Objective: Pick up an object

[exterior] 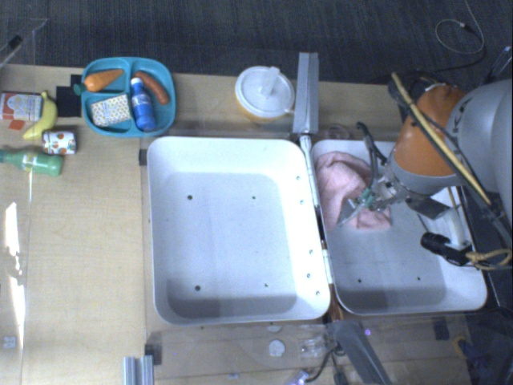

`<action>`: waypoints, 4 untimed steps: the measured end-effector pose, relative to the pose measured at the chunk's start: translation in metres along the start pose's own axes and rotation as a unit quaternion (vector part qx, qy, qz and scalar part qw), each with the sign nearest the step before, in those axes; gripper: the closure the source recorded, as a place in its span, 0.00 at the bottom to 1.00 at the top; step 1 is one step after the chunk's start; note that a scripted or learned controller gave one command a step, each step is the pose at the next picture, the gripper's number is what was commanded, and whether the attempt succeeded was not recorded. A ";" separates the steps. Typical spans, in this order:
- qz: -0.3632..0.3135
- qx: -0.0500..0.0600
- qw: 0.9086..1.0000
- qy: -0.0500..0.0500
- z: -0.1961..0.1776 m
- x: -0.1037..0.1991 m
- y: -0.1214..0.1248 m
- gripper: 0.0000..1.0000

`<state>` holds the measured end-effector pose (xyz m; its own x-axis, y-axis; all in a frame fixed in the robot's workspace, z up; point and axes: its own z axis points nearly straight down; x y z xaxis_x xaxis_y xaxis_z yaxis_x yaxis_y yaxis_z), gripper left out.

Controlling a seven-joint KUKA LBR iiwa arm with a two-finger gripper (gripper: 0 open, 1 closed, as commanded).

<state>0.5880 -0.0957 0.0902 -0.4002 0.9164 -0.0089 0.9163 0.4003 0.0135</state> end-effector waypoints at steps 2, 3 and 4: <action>0.042 0.005 0.999 0.003 -0.067 -0.033 0.063 1.00; 0.042 0.005 0.999 0.003 -0.067 -0.033 0.063 0.00; 0.042 0.005 0.999 0.003 -0.067 -0.033 0.063 0.00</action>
<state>0.6578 -0.1004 0.1584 -0.3216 0.9469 -0.0030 0.9469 0.3216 0.0032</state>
